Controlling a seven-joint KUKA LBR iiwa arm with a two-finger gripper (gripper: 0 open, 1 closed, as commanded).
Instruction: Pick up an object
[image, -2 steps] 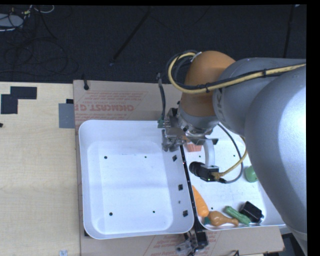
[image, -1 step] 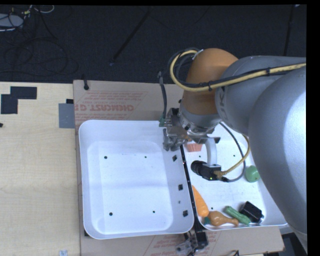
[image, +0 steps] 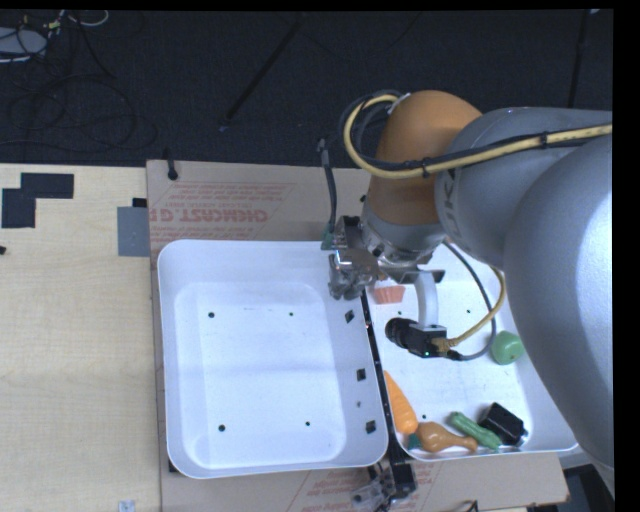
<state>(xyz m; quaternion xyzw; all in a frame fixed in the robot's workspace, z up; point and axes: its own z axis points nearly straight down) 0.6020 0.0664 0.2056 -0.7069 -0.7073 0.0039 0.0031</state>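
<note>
Overhead, the pincer (image: 392, 300) hangs above the right bin (image: 470, 290); whether it grips cannot be told. Along that bin's near edge lie an orange carrot (image: 400, 402), a green ball (image: 506, 347) and a black block (image: 503, 421).

two white bins (image: 250, 265), one carrot (image: 400, 402), one green ball (image: 507, 347)

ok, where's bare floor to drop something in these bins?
Left bin: its whole floor is bare between its four walls. Right bin: crowded along the near edge with the carrot, the green piece and the black block; green ball sits by the arm. A small bare patch lies between ball and carrot.
</note>
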